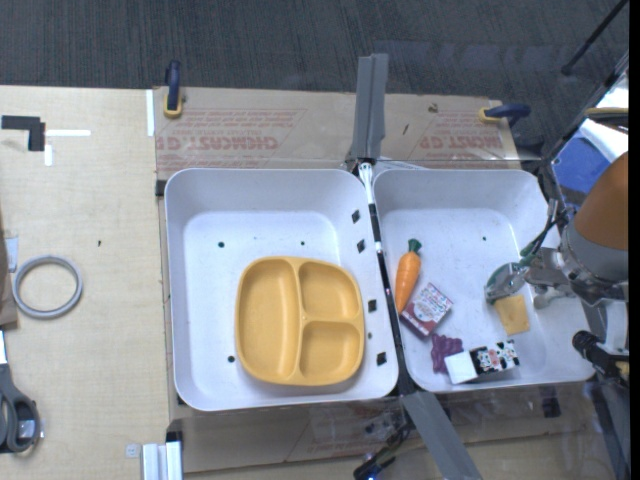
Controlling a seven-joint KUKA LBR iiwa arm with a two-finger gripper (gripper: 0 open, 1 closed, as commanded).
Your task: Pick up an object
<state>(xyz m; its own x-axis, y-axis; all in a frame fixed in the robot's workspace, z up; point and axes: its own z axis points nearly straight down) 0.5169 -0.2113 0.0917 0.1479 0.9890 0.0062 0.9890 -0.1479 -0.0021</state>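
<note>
where the arm enters from your right, its gripper (pixel 507 281) sits low in the right bin (pixel 455 193), just above a tan block (pixel 513 315); you cannot tell how it is set. near the divider you see a carrot (pixel 406 273) upright, with a red packet (pixel 428 307) just beside it, then a purple piece (pixel 445 351) and a black-and-white box (pixel 484 361) toward the front wall. the left bin (pixel 200 268) holds a yellow divided plate (pixel 299 320).
</note>
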